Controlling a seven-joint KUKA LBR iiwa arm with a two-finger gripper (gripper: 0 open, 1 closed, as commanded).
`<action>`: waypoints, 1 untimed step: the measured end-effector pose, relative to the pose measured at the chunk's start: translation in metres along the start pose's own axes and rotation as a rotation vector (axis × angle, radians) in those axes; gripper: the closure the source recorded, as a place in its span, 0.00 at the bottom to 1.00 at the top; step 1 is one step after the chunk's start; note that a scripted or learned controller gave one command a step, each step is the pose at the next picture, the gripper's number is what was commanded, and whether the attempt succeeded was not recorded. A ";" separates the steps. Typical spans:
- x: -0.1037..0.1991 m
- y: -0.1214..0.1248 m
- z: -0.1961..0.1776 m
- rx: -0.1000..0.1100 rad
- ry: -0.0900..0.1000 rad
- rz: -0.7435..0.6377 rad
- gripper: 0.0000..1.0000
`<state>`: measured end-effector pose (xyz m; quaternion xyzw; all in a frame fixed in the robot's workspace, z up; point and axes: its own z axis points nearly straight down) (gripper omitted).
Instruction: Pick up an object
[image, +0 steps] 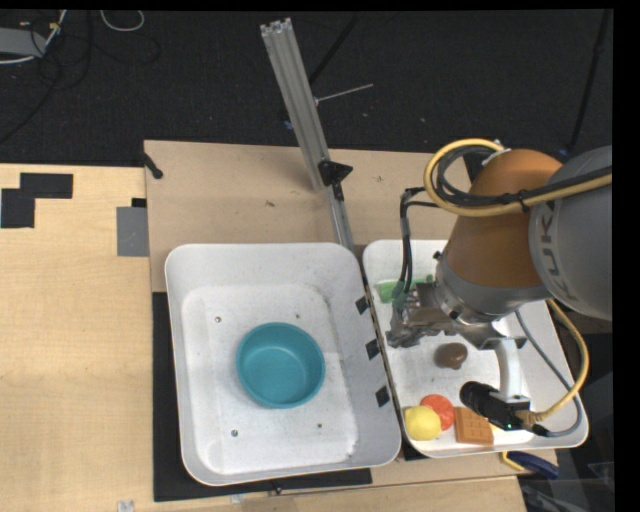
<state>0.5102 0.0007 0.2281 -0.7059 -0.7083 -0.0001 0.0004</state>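
Brown lump (451, 354) lies (unheld) in right bin (560, 425).

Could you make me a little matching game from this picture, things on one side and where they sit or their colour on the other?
Things:
1. bowl
2. brown lump
3. yellow ball
4. gripper

Descriptions:
A. near front edge of the right bin
B. teal, in the left bin
C. over the right bin's left side
D. middle of the right bin

Pairs: 1-B, 2-D, 3-A, 4-C

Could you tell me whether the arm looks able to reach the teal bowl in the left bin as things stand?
Probably yes: the teal bowl sits alone in the left bin, nothing over it, though the pincer is over the right bin.
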 end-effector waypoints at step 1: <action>0.048 0.002 -0.010 0.000 0.000 0.000 1.00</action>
